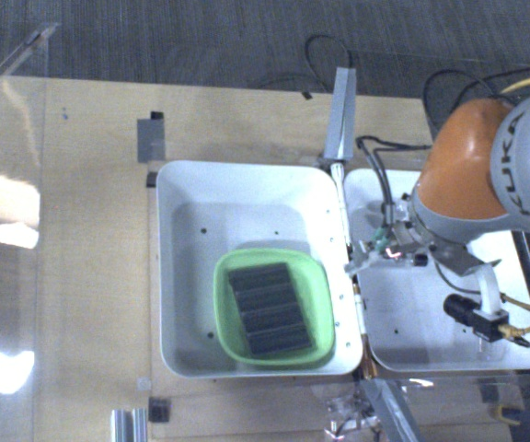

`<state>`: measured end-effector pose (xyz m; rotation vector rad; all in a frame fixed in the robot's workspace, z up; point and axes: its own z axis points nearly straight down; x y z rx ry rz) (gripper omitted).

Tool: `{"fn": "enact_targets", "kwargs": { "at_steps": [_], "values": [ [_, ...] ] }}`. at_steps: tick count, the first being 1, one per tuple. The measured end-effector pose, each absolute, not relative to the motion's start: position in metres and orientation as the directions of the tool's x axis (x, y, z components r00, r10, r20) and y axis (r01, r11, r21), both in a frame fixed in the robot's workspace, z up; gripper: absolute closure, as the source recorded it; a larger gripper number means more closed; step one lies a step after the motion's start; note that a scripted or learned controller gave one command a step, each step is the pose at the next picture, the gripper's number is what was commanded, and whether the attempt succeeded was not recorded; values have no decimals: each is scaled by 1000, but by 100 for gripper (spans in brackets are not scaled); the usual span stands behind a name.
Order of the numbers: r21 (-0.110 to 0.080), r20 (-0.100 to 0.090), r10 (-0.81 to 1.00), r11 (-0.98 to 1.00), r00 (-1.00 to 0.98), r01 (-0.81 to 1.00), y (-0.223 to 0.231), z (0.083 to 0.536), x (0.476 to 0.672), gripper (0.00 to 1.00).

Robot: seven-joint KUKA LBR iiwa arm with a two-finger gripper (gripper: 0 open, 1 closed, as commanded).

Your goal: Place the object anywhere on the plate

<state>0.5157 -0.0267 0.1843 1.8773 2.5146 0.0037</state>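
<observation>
Closest to the camera, the green plate (272, 309) sits in the lower part of the left bin (182, 247), with a dark ribbed block (267, 311) lying flat right in the middle of it. Looks a bit like a soap-dish insert, hard to say exactly. If that block is the object, then the placing part is basically done, since it's resting fully inside the plate's rim and nothing is touching it.

Just beside it, over the divider, the right bin (412, 330) has the arm (486, 164) hanging above its upper left area, wrist and cables crowding the spot. The gripper (389, 244) is tucked under the wrist near the bin's left wall, and honestly I can't tell how it's set from this angle.

My guess: it's the retreat step, so the next move just needs a clean lift without clipping the bin wall. Further back is bare bench (81, 247) and dark floor.
</observation>
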Motion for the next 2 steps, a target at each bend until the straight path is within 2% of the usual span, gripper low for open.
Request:
{"fn": "enact_targets", "kwargs": {
  "at_steps": [1, 2],
  "values": [
    [11, -3, 957, 289, -289, 957, -26, 196, 518, 100],
    [4, -1, 855, 518, -518, 855, 13, 184, 489, 100]
  ]
}}
